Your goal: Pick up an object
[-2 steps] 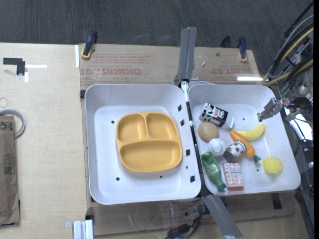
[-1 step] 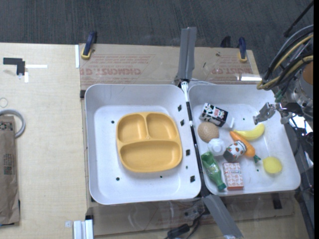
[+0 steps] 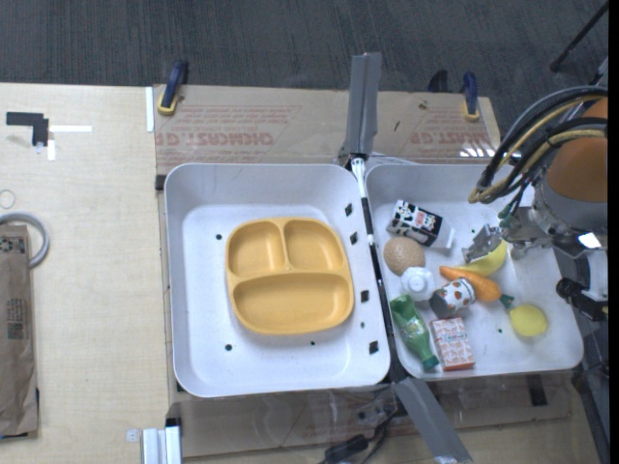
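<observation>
My gripper point(image 3: 482, 249) hangs low over the right bin point(image 3: 551, 356), at its right-centre, directly at a yellow banana point(image 3: 495, 258) and just above an orange carrot point(image 3: 472, 283). Whether it touches the banana is unclear. Left of it lie a black-and-white carton point(image 3: 418, 222), a brown egg-shaped object point(image 3: 404, 255) and a small white bottle point(image 3: 418, 281). Toward the front sit a dark round toy point(image 3: 452, 300), a green bottle point(image 3: 414, 332), a pink box point(image 3: 452, 344) and a lemon point(image 3: 528, 321).
The left bin point(image 3: 193, 336) holds a yellow divided plate point(image 3: 288, 275). The arm's orange band point(image 3: 580, 170) and cables point(image 3: 522, 153) rise over the right bin's far right corner. A grey divider bar point(image 3: 364, 104) stands behind the bins.
</observation>
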Tool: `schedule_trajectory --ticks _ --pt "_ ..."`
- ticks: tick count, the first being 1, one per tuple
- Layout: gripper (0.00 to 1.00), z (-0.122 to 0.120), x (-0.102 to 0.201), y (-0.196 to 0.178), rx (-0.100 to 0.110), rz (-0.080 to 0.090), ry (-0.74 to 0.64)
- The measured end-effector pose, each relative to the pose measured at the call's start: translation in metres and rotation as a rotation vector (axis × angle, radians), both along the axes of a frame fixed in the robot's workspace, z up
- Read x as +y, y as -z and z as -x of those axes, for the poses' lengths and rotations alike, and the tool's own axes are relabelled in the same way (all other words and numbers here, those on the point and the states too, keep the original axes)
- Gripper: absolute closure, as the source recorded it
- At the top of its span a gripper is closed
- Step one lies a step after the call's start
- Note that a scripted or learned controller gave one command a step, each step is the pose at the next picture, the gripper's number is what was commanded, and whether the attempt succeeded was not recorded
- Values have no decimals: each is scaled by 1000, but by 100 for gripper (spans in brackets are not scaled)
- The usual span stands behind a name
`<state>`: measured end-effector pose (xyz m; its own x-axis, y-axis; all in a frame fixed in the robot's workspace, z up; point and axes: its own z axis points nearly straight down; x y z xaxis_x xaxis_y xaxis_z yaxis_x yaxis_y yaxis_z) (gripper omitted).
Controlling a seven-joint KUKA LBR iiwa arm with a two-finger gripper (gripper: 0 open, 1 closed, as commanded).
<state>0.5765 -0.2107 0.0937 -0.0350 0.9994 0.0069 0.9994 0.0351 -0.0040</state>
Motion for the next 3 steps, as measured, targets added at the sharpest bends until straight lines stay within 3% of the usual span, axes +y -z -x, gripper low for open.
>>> schedule_trajectory --ticks 1,2,3 --pt "100 0 -3 -10 -4 6 3" --pt "100 55 -12 1 -5 9 72" --pt "100 40 15 -130 -3 9 76"
